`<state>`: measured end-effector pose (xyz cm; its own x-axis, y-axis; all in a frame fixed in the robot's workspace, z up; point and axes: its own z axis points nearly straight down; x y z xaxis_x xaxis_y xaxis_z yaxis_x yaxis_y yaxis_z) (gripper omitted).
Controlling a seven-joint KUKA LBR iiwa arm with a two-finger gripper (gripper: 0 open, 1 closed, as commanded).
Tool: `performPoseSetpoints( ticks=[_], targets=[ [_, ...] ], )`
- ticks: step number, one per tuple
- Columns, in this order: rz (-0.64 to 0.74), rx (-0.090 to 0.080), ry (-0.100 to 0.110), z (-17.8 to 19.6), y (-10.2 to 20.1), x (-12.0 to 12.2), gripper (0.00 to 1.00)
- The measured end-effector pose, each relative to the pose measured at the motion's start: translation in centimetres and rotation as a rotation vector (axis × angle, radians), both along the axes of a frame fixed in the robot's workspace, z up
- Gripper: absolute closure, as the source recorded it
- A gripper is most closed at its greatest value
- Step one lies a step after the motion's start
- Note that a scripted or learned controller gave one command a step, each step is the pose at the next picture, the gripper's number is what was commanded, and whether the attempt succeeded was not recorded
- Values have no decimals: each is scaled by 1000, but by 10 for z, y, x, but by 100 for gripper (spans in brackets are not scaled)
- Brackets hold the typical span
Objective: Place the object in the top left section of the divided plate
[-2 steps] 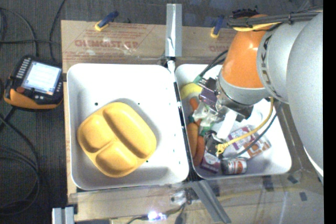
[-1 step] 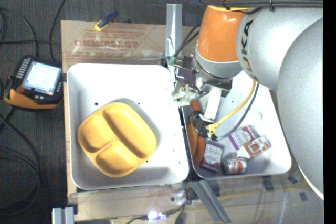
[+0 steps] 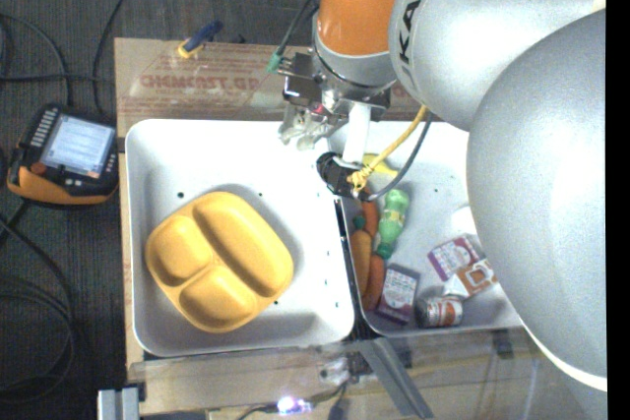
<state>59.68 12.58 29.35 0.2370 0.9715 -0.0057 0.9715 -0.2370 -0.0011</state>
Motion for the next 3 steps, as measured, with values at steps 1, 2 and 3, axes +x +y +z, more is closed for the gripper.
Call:
performPoseSetpoints(
  ticks=[1, 2, 3],
  targets=[
    [1, 0, 1, 0, 0, 0, 0],
    [29, 11, -9, -177, 95, -36, 0],
    [270, 9, -21, -200, 81, -54, 0]
  ],
)
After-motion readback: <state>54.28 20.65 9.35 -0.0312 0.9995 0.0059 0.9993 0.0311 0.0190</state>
